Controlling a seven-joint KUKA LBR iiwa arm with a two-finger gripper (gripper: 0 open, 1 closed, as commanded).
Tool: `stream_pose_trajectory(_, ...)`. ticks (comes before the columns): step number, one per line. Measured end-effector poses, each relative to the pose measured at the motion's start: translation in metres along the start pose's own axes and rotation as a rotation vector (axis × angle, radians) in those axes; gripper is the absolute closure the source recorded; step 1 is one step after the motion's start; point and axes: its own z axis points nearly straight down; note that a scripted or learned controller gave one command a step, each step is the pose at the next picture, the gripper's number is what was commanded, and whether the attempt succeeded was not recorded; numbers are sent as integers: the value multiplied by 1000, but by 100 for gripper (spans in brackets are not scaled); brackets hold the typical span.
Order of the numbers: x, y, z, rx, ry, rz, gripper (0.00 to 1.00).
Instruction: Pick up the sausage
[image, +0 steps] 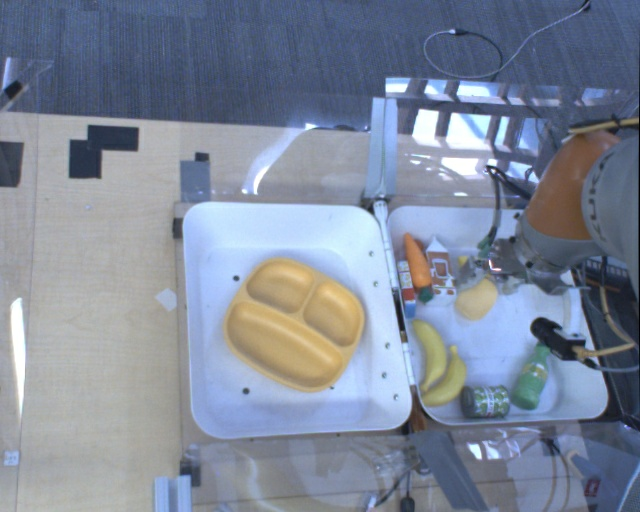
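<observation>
My gripper (492, 272) hangs low in the right bin (590, 405), near the middle of its back half. Just below and to its left lies a pale yellow rounded thing (476, 300), touching or very close to the gripper's tip. I cannot tell whether it is held. The arm's orange band (562, 190) and grey wrist cover the bin's back right part and whatever lies beneath them.
In the right bin, an orange carrot (417, 263), a small milk carton (440, 272) and a small red and white pack (405, 280) lie at the left. Two bananas (438, 360), a green can (486, 401) and a green bottle (532, 380) lie in front. The left bin (205, 330) holds a yellow divided plate (293, 322).
</observation>
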Motion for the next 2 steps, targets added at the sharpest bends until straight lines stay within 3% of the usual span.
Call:
stream_pose_trajectory(1,42,-34,-4,-9,-11,286,0)
stream_pose_trajectory(2,57,-6,-1,0,-2,560,0)
